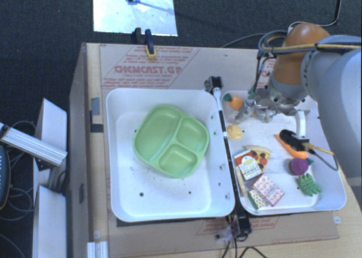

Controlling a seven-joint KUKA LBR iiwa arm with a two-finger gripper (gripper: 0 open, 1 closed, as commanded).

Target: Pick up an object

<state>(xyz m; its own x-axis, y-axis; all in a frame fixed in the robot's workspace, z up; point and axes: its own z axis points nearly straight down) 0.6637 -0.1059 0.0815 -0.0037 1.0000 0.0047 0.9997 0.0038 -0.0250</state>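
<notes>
Currently the gripper (261, 110) is hanging over the right bin's (334, 197) far end, whether open or closed I cannot tell, nothing visibly held, while the nearest object, a small orange toy (234, 103), is lying just to its left.

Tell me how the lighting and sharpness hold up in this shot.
Camera view: even, soft light; a bright glaring patch on the reflective sheet above the bench; the left bin nearly washed out white; the green divided plate and small toys slightly soft throughout; the arm at right looms large and blurry.
</notes>
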